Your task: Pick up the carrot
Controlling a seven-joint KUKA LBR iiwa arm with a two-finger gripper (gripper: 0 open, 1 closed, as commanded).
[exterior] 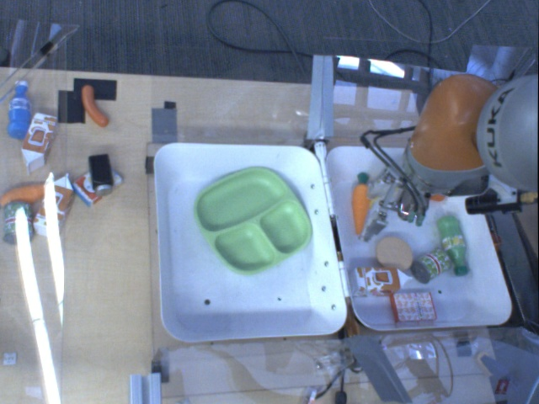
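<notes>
Orange tapered carrot (360,206) just left of metal jaws (389,211); their spread impossible to tell.

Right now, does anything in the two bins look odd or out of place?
Nothing is spilled or broken. In the right bin, the green bottle and the can lie on their sides, touching. The carrot lies beside the gripper. The green tray sits flat.

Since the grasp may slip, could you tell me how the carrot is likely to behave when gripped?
The carrot looks smooth and tapered, so it may slide out toward its thin end. Being round, it could roll toward the bin wall if nudged. It looks like a stiff, light toy.
</notes>
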